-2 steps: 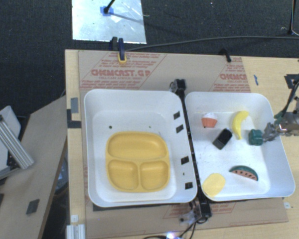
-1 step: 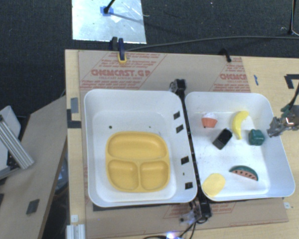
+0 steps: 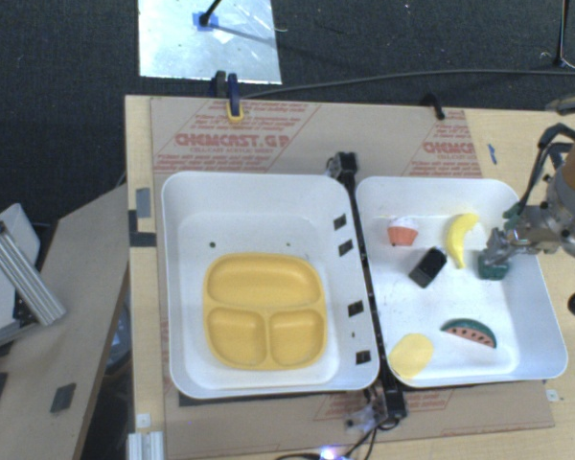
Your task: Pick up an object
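Five things are lying in the right white bin: a yellow plastic banana, black block, watermelon slice, yellow disc, and a small orange-and-white cup.

The arm is cut off by the right edge; the end effector's fingertips are indistinct.

Open floor mid right bin; banana and black block crowd above.

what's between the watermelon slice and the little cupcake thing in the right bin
In the camera view, the black block lies roughly between the watermelon slice and the cupcake; the rest of that stretch is bare white floor of the right bin.
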